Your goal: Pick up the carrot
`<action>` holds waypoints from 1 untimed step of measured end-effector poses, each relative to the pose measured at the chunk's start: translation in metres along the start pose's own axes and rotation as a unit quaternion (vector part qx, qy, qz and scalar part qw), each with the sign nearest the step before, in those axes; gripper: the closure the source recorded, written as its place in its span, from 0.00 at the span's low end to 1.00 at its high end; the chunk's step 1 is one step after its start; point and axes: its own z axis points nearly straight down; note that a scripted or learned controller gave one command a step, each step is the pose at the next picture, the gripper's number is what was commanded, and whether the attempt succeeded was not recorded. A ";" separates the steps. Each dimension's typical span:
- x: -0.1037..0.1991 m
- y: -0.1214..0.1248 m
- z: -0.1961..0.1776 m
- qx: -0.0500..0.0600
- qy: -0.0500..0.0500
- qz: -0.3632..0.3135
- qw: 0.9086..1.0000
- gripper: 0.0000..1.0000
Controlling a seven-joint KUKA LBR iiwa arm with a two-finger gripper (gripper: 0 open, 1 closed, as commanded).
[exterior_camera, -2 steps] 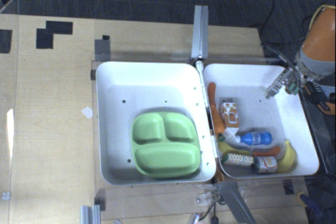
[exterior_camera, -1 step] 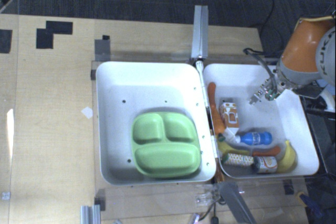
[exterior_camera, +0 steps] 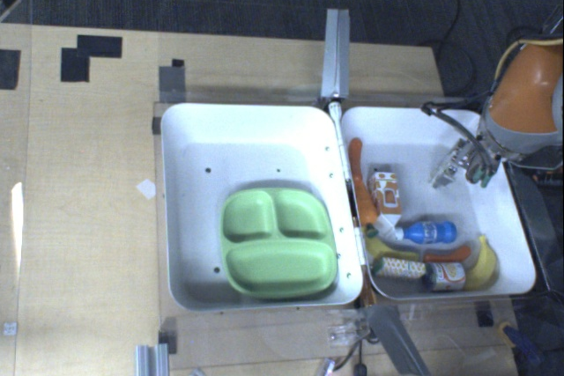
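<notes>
Fingers on the gripper [exterior_camera: 451,167] are too small and blurry for me to call, honestly can't tell if they're spread or pinched, and I can't make out anything sitting between them. It hangs over the upper right part of the right bin [exterior_camera: 502,198], coming off the grey arm [exterior_camera: 527,101] with its orange band at that bin's right edge.

So the carrot [exterior_camera: 360,185] is way over on the other side of that same bin, lying lengthwise right along the left wall, stretching from near the top left corner down toward the middle of that wall. Well apart from the gripper.

Just beside the carrot, toward the bin's middle, there's a little orange and white box [exterior_camera: 385,190]. Below that, a blue bottle [exterior_camera: 426,232] lies on its side, white cap end pointing at the left wall. Along the bottom edge it's a pile: a banana [exterior_camera: 484,264] curving into the bottom right corner, a small can [exterior_camera: 446,276] with a red label touching it, plus some other bits in the bottom left corner I can't identify.

Left bin [exterior_camera: 189,189] has a green divided plate [exterior_camera: 278,242] sitting toward its bottom edge, a bit right of centre, three compartments facing up.
</notes>
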 end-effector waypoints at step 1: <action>0.002 0.004 0.000 -0.001 -0.001 -0.297 0.955 1.00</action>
